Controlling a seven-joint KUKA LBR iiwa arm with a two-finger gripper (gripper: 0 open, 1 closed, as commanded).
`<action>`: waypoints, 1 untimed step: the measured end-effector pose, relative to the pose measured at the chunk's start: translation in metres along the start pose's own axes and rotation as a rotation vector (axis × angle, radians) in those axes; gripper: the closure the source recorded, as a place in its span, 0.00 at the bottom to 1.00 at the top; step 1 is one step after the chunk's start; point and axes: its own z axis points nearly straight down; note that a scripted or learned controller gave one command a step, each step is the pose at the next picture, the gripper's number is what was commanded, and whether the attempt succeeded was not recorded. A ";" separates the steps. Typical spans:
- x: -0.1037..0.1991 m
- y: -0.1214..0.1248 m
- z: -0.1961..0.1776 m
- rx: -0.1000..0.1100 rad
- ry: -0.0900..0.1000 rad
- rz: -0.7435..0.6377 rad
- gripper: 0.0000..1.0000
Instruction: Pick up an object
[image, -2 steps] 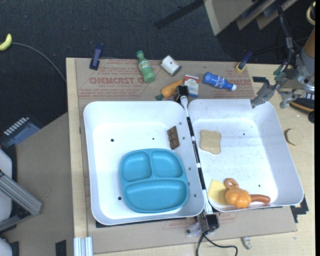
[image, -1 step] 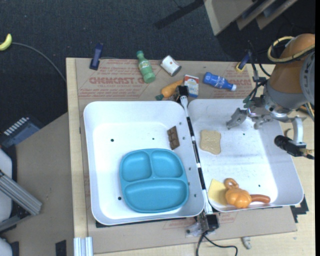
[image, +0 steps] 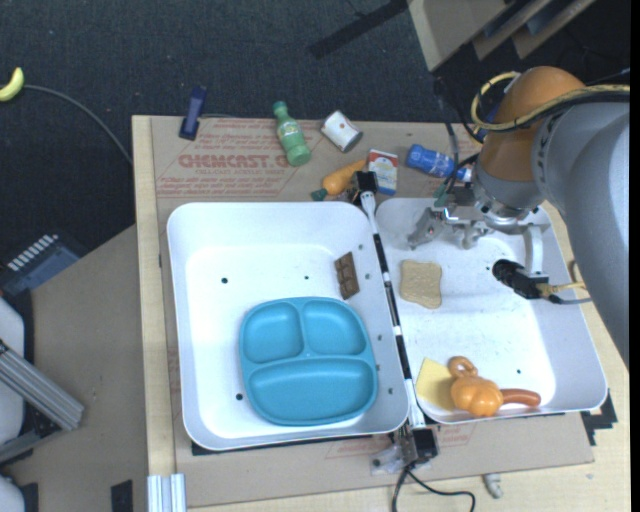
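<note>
My gripper hangs over the far end of the right bin, its two metal fingers spread apart with nothing between them. A slice of toast lies flat on the bin floor just in front of the gripper and a little to its left, apart from it. At the near end of that bin lie a yellow cheese slice, an orange toy duck and a hot dog, close together. The left bin holds a blue divided plate and a small brown chocolate piece.
Behind the bins on the board lie a blue marker, a green bottle, a white cup, an orange toy, a small carton and a blue can. The rim between the bins runs beside the toast.
</note>
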 end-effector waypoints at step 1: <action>0.011 -0.051 -0.001 0.001 -0.001 0.002 0.00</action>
